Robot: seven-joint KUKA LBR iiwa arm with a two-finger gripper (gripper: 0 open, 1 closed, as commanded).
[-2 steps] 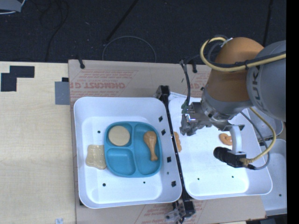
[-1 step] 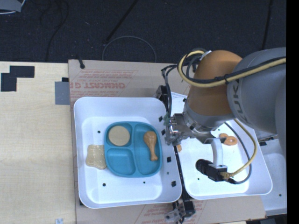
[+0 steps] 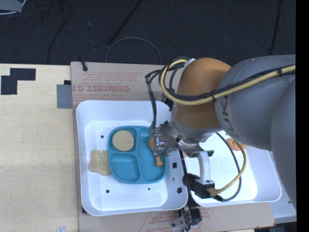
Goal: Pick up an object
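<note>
A blue divided tray (image 3: 130,166) lies in the left bin (image 3: 96,120), with a round tan disc (image 3: 122,140) in its upper left compartment. A pale yellowish lump (image 3: 99,162) rests against the tray's left edge. My gripper (image 3: 157,149) is down over the tray's right side, the orange-banded wrist (image 3: 200,98) above it. A small orange piece (image 3: 158,160) shows just below the metal fingers, at the tray's right rim. I cannot tell whether it is held.
The right bin (image 3: 258,190) lies mostly under the arm; an orange object (image 3: 235,144) peeks out beside the arm there. Black cables loop over the wrist, and a yellow hose hangs over the right bin. Cardboard lies under both bins.
</note>
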